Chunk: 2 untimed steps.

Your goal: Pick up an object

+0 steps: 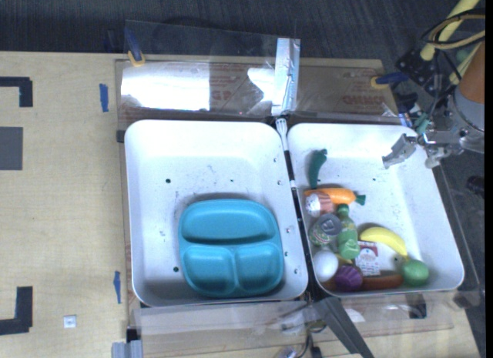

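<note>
My gripper (414, 154) hangs over the far right corner of the right bin (370, 145), its fingers apart with nothing between them. Toy food lies piled in that bin's near left part, well clear of the gripper: a dark green piece (316, 165), an orange carrot (333, 195), a round grey tin (329, 226), a yellow banana (384, 239), a white egg (326, 264), a purple grape bunch (350, 277) and a green lime (416, 272).
In the near half of the left bin (200, 148) sits a teal divided plate (229, 247). A clear plastic sheet (208, 68) stands behind the bins. Cables (443, 41) hang near the arm at the far right.
</note>
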Each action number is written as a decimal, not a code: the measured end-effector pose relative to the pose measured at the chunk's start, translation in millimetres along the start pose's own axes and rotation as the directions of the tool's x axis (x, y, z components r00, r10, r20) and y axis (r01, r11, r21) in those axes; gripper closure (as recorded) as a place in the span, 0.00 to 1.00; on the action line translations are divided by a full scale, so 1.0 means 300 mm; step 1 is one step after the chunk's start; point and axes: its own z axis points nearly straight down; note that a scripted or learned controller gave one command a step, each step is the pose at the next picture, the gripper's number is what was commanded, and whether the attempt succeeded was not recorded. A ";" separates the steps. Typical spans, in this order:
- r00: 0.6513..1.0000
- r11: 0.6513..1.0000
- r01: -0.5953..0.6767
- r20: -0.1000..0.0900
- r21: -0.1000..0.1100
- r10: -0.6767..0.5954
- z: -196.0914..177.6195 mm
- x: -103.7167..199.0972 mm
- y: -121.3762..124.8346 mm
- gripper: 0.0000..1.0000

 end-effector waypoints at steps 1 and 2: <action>0.999 0.999 0.049 -0.002 0.006 -0.049 0.316 0.193 0.059 0.00; 0.995 0.995 0.097 0.001 -0.006 -0.097 0.381 0.340 -0.040 0.00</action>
